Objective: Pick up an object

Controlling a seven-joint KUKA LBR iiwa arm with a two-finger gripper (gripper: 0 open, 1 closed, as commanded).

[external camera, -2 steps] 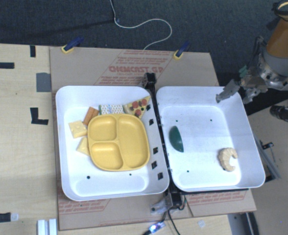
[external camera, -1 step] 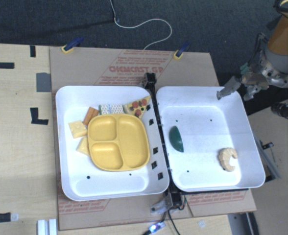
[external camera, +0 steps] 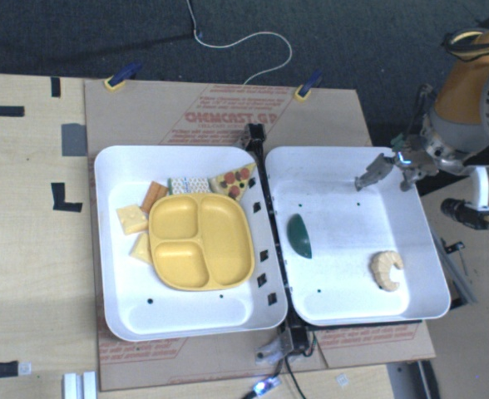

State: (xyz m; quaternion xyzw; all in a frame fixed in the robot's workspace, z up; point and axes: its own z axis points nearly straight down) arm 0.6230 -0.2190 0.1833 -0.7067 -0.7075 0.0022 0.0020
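Seen from above, two shallow white bins sit side by side on a cardboard-covered worktop (external camera: 219, 115), the left bin (external camera: 111, 223) at nine o'clock and the right bin (external camera: 411, 298) at three o'clock. The grey arm with its orange band (external camera: 465, 90) reaches in from two o'clock, its tool (external camera: 387, 173) hanging over the right bin's upper edge with its two fingers spread apart and nothing between them. In the right bin, a dark green oval object (external camera: 299, 235) lies near the left wall, at about nine o'clock within that bin, while a pale tan croissant-shaped object (external camera: 387, 270) rests toward five o'clock, well apart from the green one and from the tool. The left bin holds a yellow divided plate (external camera: 201, 241) at its centre; tan flat pieces (external camera: 133, 219) lie touching its rim at nine and ten o'clock, and a patterned, multicoloured piece (external camera: 234, 179) lies at the plate's one o'clock, near the wall between the bins. A thin white cable (external camera: 244, 41) loops across the dark floor at twelve o'clock, beyond the worktop
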